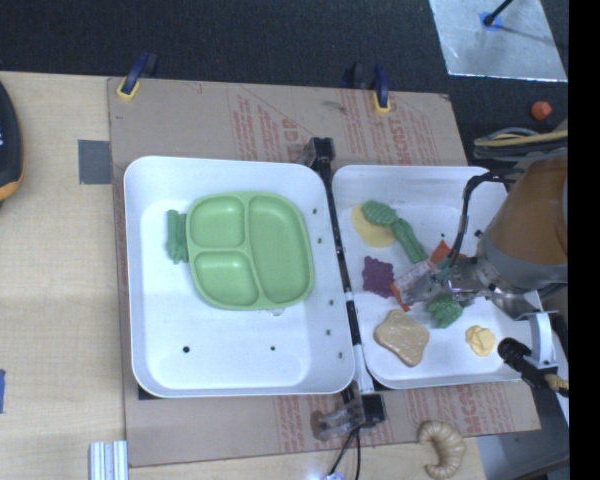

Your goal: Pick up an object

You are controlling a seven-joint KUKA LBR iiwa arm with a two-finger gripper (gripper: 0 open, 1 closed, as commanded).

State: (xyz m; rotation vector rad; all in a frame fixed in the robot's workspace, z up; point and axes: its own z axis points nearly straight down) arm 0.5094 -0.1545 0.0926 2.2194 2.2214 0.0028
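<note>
Two-finger metal gripper (427,286) down in right white bin (420,180), finger state unclear, nothing visibly lifted; dark green broccoli-like toy (445,313) at its 5 o'clock, touching it; pick not yet done.

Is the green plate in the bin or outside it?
In. The green plate lies flat inside the left white bin, bare white floor around it.

Two shallow white plastic bins (150,268) hold a pale green divided plate (250,249), a purple grape cluster toy (378,276) and a tan bread slice toy (402,337).
</note>
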